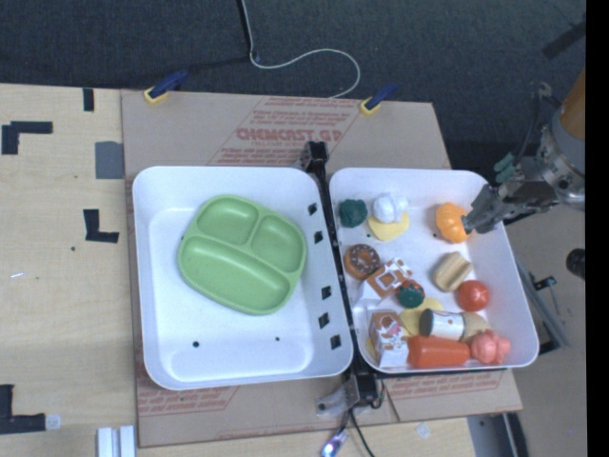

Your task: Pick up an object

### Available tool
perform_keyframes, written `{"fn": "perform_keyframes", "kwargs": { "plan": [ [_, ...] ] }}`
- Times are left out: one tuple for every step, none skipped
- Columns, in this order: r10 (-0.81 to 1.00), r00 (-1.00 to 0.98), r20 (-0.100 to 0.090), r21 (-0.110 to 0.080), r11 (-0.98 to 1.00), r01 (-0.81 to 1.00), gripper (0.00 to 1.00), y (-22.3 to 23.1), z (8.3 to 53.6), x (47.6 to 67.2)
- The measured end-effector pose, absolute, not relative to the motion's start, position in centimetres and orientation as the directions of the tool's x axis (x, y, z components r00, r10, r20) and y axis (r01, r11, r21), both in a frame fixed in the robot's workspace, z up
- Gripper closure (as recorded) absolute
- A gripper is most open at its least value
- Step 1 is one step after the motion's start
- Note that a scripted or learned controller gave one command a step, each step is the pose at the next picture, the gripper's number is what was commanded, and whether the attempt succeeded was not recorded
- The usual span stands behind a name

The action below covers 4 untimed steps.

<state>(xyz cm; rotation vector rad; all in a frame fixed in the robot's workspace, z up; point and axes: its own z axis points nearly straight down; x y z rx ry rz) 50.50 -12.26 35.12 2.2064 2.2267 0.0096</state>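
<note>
Cardboard sheet (276, 131) over wooden bench (57, 255), dark carpet (428, 27) behind, white cable (304, 60) trailing, two white bins (152, 350), gripper (479, 213) at right rim, finger state unclear.

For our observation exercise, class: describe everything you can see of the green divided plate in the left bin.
The green divided plate is pale green, looks like smooth plastic, and has rounded corners and a raised rim. Ridges split it into three compartments: two smaller ones toward the far side and one long one nearer the camera. It lies flat, right way up, turned at a slant on the floor of the left bin, with nothing on it and nothing else touching it.
</note>
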Motion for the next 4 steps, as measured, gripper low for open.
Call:
{"fn": "perform_keyframes", "kwargs": {
  "plan": [
    [1.0, -0.01, 0.001, 0.009, 0.01, 1.0, 1.0, -6.0, 43.5, 48.5],
    [1.0, -0.012, 0.002, 0.008, 0.012, 1.0, 1.0, 3.7, 51.2, 48.4],
    [1.0, 0.001, -0.002, -0.011, -0.001, 1.0, 1.0, 2.3, 40.1, 48.3],
    [1.0, -0.008, 0.002, 0.006, 0.008, 1.0, 1.0, 9.7, 47.4, 48.4]
  ]
}}
